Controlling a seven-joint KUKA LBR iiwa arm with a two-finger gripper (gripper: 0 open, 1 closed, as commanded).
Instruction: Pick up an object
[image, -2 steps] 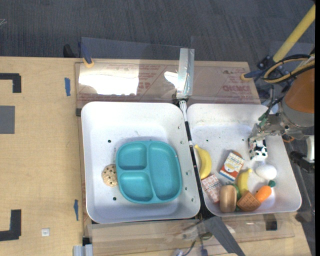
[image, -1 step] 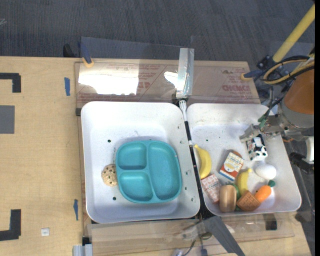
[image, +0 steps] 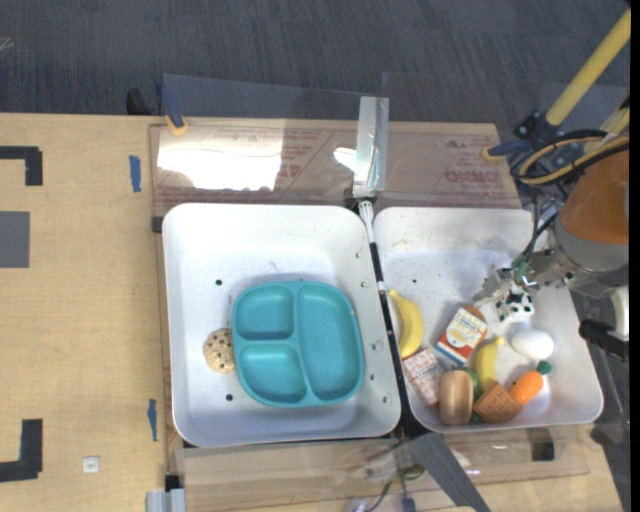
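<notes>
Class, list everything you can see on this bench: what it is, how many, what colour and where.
Bins: two, white, side by side.
Divided tray: one, teal, left bin.
Cookie: one, tan, left of tray.
Bananas: two, yellow, right bin.
Carton: one, white and orange, right bin.
Carrot: one, orange, right bin.
Egg: one, white, right bin.
Gripper: one, over the right bin's far right.

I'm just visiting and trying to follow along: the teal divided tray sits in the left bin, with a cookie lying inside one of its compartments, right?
Not quite. The camera view shows the teal tray in the left bin, but the cookie lies on the bin floor beside the tray's left edge, not in a compartment.
</notes>
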